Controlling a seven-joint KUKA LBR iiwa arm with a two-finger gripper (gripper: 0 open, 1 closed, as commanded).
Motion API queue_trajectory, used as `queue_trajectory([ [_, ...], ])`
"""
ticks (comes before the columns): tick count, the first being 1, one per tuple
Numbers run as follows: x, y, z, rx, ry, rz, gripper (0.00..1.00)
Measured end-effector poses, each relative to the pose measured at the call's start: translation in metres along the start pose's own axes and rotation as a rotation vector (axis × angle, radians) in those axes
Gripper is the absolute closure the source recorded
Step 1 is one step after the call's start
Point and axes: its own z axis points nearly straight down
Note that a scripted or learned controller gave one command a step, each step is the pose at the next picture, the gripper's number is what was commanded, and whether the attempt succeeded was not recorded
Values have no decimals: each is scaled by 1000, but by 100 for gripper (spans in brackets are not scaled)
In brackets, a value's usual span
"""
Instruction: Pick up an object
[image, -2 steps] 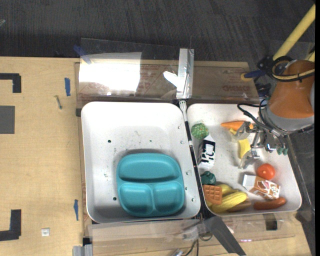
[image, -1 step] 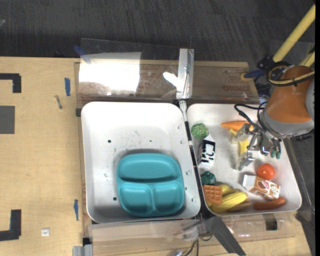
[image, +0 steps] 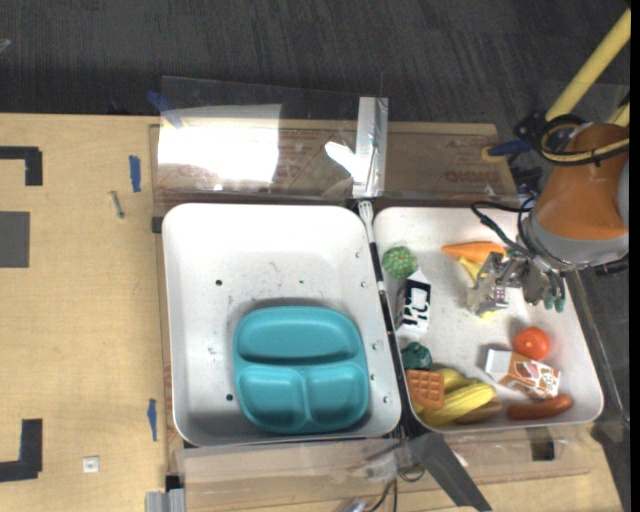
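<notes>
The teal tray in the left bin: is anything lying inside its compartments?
The teal tray shows three compartments, one long and two smaller, and nothing lies in them. It rests on the floor of the left bin. The bin floor under the tray is covered.

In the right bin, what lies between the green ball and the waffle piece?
In the camera view, between the green ball and the waffle piece lie a black-and-white carton and, lower, a dark green item.

A teal divided tray (image: 300, 368) is seen at six o'clock inside the left white bin (image: 190, 240), on a wooden bench (image: 70, 300)
</notes>
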Motion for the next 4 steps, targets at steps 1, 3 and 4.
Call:
queue_trajectory([
  [1,0,0,1,0,1,0,0],
  [3,-5,17,0,0,-2,174,100],
  [4,-30,105,-88,-4,1,361,100],
])
